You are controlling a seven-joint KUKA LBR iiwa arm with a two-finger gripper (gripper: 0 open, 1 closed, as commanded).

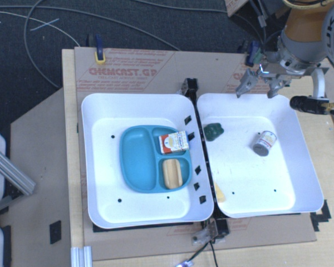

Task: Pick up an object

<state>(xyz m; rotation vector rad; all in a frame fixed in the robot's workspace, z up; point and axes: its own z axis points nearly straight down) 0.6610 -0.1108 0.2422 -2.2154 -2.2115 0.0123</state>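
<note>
Right bin (pixel 300 166) holds a can (pixel 264 143) and green lump (pixel 214 130); gripper (pixel 261 88) hovers open.

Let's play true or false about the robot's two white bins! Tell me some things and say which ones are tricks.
1. The blue plastic divided tray lies in the left white bin. True.
2. The small red and white carton lies in the right white bin. False: it lies on the blue tray, in the left bin.
3. The dark green lump lies in the right bin, near the divide between the bins. True.
4. The gripper holds the small grey can. False: the can lies on the bin floor, and the gripper hangs apart from it, over the bin's far rim, with nothing between its open fingers.
5. A tan, bread-like block lies on the blue tray. True.
</note>
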